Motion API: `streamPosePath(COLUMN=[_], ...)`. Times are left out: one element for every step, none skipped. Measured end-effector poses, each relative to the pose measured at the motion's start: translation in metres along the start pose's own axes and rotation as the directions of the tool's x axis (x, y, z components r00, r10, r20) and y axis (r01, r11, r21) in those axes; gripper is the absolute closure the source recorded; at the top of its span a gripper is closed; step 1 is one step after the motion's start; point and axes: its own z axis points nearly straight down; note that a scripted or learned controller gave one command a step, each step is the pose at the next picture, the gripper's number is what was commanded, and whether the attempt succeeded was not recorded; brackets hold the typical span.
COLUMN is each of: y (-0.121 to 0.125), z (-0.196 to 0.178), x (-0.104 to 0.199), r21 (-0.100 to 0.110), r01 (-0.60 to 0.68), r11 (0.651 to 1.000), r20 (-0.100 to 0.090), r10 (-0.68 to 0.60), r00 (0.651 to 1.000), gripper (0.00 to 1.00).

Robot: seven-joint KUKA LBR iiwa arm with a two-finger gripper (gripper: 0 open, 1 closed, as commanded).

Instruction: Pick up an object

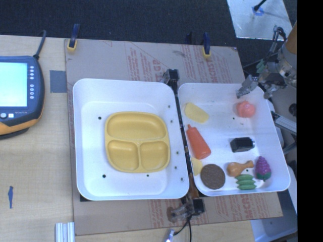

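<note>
The right bin (222, 102) holds several toy foods: a pink round piece (245, 109), a pale yellow block (196, 113), an orange bottle (198, 141), a black block (242, 144), a brown round cookie (213, 176), a drumstick (239, 168), purple grapes (262, 168) and a green pod (246, 182). My gripper (257, 87) hovers at the bin's far right corner, just beyond the pink piece. It is open with nothing between its fingers.
The left bin (88, 135) holds a yellow divided plate (137, 140). A teach pendant (17, 95) lies on the bench at far left. Clamps (172, 76) sit where the two bins meet, at the back and the front.
</note>
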Motion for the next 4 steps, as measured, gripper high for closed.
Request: streamPosePath(y=[-0.016,0.019,0.019,0.019], z=[0.128,0.127,0.116,0.058], x=[-0.014,0.017,0.016,0.076], r21=[0.001,-0.001,0.000,-0.002], r01=[0.000,0.000,0.003,-0.001], r11=[1.000,1.000,1.000,1.000], r20=[0.000,-0.001,-0.001,-0.001], r10=[0.000,0.000,-0.003,0.001], r00=[1.000,1.000,1.000,1.000], gripper=[0.00,0.00,1.00,1.00])
